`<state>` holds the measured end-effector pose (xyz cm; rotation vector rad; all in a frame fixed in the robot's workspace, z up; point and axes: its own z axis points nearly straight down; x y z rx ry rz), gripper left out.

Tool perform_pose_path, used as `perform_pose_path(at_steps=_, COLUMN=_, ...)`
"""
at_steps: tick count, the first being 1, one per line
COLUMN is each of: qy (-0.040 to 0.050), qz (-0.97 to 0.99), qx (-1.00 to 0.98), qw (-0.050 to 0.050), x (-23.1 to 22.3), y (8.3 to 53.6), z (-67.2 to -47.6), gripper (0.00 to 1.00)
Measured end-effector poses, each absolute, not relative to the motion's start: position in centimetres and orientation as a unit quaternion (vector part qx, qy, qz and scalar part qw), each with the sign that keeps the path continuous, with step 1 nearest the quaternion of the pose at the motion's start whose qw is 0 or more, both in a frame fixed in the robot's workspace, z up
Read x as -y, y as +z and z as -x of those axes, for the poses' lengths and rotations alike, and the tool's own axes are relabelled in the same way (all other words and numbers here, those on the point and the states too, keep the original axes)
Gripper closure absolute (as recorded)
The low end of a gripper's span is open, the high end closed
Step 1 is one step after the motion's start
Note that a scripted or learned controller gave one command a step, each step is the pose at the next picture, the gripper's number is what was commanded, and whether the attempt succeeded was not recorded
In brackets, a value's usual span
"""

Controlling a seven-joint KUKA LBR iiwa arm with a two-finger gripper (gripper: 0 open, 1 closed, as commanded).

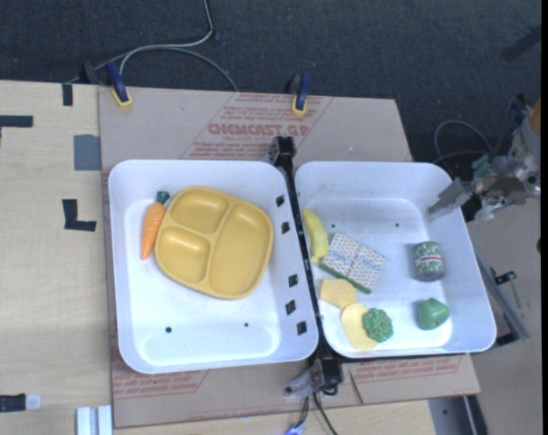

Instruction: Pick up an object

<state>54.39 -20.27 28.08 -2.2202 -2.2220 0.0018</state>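
Observation:
The right bin (382, 181) holds several small objects. A yellow banana (314, 234) lies by its left wall, with a checked green-and-white packet (352, 261) beside it. Below them are a yellow block (337, 293), a yellow disc (354, 326) and a green broccoli (377, 323). A small patterned can (427, 260) and a green pepper (431, 313) sit near the right wall. My gripper (464, 202) hangs at the bin's upper right rim, above and to the right of the can, touching none of the objects.
The left bin (201, 333) holds a yellow divided plate (215, 241), an orange carrot (151, 227) and a small teal piece (163, 197). A black divider (296, 243) with clips separates the bins. Cables (455, 134) run beside the arm at the right.

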Motion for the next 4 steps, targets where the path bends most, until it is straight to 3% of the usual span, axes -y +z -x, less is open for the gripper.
perform_pose_path(at_steps=1, qy=0.0008, qz=0.707, qx=0.707, qw=0.002, x=22.3, y=11.0, z=-53.2, gripper=0.0)
perform_pose_path(at_steps=2, qy=0.0012, qz=0.707, qx=0.707, qw=-0.004, x=14.8, y=8.7, z=-57.2, gripper=0.0)
perform_pose_path(at_steps=3, qy=0.0012, qz=0.71, qx=0.704, qw=-0.012, x=13.6, y=8.8, z=-54.7, gripper=0.0)
perform_pose_path(at_steps=4, qy=-0.0007, qz=0.707, qx=0.707, qw=-0.005, x=12.9, y=9.7, z=-54.7, gripper=1.0)
